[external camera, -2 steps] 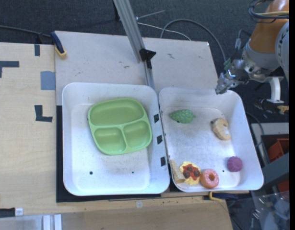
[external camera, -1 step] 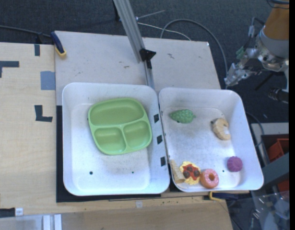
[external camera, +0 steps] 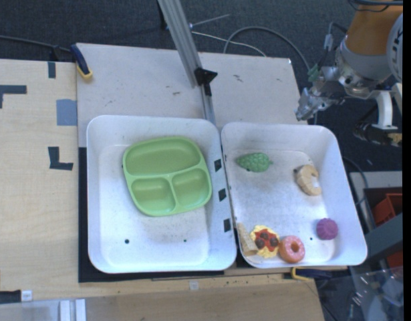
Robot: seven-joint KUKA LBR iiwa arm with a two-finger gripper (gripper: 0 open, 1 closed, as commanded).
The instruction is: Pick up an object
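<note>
Hovering above the right bin's (external camera: 339, 154) far right corner, your gripper (external camera: 308, 107) carries nothing that you can see, so steer it down and left toward the green leafy toy (external camera: 253, 162), the nearest piece, lying lengthwise across the bin's upper floor.

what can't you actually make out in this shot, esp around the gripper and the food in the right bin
- Gripper: small and blurred in the camera view; finger state unreadable.
- Arm: cut off by the top and right edges.
- Pizza slice: its right edge sits under the pink donut.
- Purple item: too small to identify.
</note>
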